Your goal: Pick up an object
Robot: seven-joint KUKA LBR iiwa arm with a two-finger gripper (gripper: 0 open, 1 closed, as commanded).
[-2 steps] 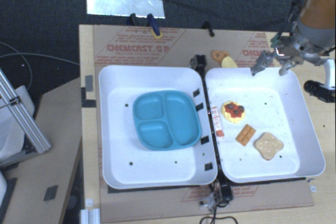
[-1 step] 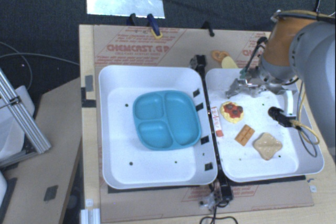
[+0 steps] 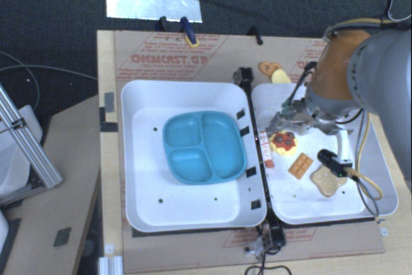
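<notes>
You have three small things to choose from, all in the right bin (image 3: 308,204). The small pizza toy (image 3: 284,142), yellow with red toppings, lies near that bin's left wall, about halfway along it. Just beside it, toward the near edge, sits an orange-brown cracker (image 3: 300,166), and a little further right lies a pale toast slice (image 3: 326,183). The three are close together, but you can see bare white floor between them.

The gripper (image 3: 280,123) hangs just above the pizza toy's far edge. From this angle you cannot tell whether it is wide or narrow, and you cannot see anything held in it. The grey arm (image 3: 380,67) with its orange band reaches in from the right over the bin's far corner.

In the left bin (image 3: 148,203), a blue divided plate (image 3: 205,146) rests in the middle. Outside the bins, on the cardboard sheet (image 3: 174,58) beyond the right bin's far rim, you will find a brown pretzel-like piece (image 3: 268,67) touching a yellow piece (image 3: 280,76)
</notes>
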